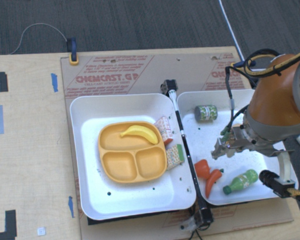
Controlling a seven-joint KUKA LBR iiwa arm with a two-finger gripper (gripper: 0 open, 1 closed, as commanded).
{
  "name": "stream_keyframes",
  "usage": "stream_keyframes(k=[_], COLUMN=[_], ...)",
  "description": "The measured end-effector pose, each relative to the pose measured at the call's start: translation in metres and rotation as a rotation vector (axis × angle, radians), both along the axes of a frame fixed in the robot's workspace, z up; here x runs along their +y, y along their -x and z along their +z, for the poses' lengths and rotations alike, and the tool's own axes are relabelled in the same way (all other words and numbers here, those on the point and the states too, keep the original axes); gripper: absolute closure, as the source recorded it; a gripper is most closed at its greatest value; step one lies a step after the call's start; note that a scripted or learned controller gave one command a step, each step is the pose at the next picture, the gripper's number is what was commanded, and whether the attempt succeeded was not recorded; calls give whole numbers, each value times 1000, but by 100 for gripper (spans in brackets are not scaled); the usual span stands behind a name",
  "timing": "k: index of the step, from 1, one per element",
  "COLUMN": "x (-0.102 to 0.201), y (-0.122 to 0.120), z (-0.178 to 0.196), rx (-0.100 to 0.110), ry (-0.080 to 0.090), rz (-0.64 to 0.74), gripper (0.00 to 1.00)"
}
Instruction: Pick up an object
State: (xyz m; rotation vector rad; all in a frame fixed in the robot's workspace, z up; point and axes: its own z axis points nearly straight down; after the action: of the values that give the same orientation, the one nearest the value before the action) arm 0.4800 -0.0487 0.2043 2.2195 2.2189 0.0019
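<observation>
Dark carpet lies behind the pale desk [30,149], where a cardboard sheet carries two white bins side by side. Take the right bin [187,100] as the landmark. Over its middle hangs the claw [224,149], below the orange-banded wrist; whether it is apart or together I cannot tell, and nothing can be seen gripped in it. Against the bin's back wall lies a small green can [206,112]. Toward its front left corner sit a red pepper [201,167] and an orange carrot [212,180], touching. Just right of them, near the front wall, lies a green bottle [241,181] on its side. Across the divider, the left bin holds a yellow tray [133,164] with a banana [139,133] on it.

Any of these would serve. The pepper and carrot look nearest. Coming down squarely over one piece, clear of the wall, would likely give the surest grip; the bottle and can may roll.
</observation>
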Motion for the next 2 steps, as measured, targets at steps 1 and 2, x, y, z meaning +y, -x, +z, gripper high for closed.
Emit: stream_keyframes(k=[1,2], x=[75,75], y=[0,-2], z=[6,16], rx=[0,-3], ry=[-2,-1], rz=[2,3], gripper=[100,100])
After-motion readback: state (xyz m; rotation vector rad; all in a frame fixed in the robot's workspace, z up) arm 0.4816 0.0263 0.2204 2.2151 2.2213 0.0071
